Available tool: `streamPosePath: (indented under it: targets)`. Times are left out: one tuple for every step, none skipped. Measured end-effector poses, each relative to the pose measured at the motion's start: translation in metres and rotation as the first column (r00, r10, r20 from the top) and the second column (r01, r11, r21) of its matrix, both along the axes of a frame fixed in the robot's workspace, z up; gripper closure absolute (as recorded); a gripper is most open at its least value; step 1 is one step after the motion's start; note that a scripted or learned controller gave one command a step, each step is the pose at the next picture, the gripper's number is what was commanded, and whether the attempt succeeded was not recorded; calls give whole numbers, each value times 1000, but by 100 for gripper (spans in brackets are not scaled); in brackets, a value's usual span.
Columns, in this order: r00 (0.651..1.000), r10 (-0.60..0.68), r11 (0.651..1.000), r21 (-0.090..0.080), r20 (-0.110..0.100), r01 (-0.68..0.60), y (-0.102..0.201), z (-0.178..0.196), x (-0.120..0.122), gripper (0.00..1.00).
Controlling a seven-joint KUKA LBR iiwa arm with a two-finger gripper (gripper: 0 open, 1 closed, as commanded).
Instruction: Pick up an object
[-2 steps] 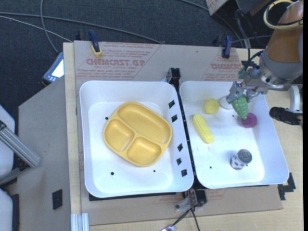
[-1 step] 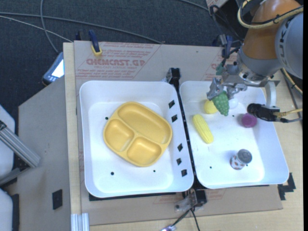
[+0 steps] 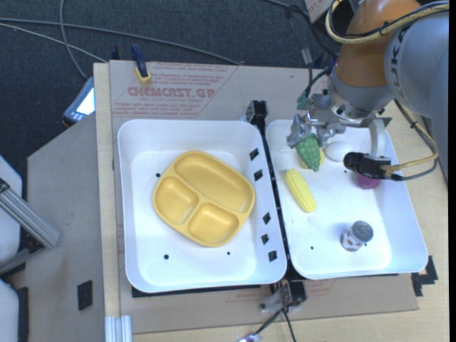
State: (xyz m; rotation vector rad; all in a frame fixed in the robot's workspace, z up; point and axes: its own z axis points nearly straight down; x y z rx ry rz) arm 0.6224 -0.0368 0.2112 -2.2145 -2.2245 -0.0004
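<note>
Camera view, nearest edge first: a small grey-capped jar (image 3: 355,235) stood in the near part of the right bin (image 3: 399,255). Beyond it a toy corn cob (image 3: 301,190) lay aslant by that bin's left wall, and a purple object (image 3: 368,181) sat half hidden under a black fitting on the arm. In the left bin (image 3: 135,262) rested a yellow divided plate (image 3: 204,197). Farther back, the claw (image 3: 311,132) hung over the right bin's far left corner, its metal fingers closed around the top of a green toy grape bunch (image 3: 310,153), with a white object just beside it. The bench (image 3: 178,91) carried both bins.
</note>
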Motion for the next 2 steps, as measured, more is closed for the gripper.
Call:
streamPosePath:
  targets:
    - [1000, 2, 1000, 1, 4, -2, 54, 14, 0, 100]
    - [1000, 1, 1000, 0, 3, -1, 102, 8, 8, 100]
